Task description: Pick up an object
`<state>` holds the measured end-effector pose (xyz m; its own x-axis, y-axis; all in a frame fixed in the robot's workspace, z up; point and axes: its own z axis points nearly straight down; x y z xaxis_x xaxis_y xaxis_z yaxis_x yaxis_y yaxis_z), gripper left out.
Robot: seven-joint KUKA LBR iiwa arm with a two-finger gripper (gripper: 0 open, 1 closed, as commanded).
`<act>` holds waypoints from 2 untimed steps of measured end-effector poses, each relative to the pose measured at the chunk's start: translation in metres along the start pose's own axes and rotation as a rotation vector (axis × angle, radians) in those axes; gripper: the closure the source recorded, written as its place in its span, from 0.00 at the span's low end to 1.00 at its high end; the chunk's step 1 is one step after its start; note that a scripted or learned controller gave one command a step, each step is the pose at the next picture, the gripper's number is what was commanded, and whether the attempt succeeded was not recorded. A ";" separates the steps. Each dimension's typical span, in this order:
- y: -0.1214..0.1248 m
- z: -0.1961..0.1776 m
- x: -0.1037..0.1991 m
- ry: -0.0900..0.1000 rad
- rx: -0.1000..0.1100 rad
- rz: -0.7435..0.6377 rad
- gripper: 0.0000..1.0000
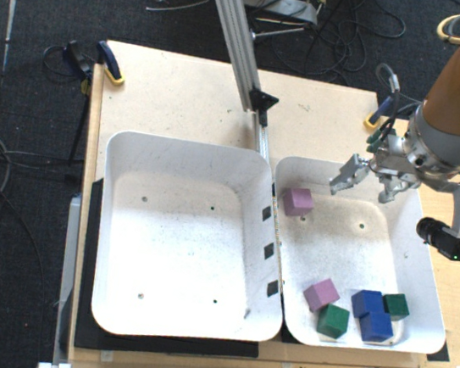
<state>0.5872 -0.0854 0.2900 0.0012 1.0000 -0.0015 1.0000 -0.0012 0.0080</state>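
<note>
End effector point(367, 181) spread above right bin point(422, 276), empty.

Pale wooden bench point(183, 99), bearing two shallow white bins side by side: left bin point(131, 156) and right bin point(427, 324), touching along a shared edge. Behind the left bin, bare board.

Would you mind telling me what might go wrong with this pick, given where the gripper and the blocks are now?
1. The gripper hangs open over the far end of the right bin with nothing between its fingers; the lone purple block sits off to its side, so a straight descent would likely close on air.
2. The other blocks cluster at the near end: a purple block, two green blocks and blue blocks touching or nearly so. A grasp there may nudge neighbours or catch two.
</note>
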 end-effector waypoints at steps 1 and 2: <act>-0.043 0.093 -0.099 -0.001 0.016 0.008 0.00; -0.016 0.024 -0.035 0.002 -0.001 -0.010 0.00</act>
<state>0.5716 -0.1205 0.2663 -0.0089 1.0000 0.0001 0.9999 0.0089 0.0086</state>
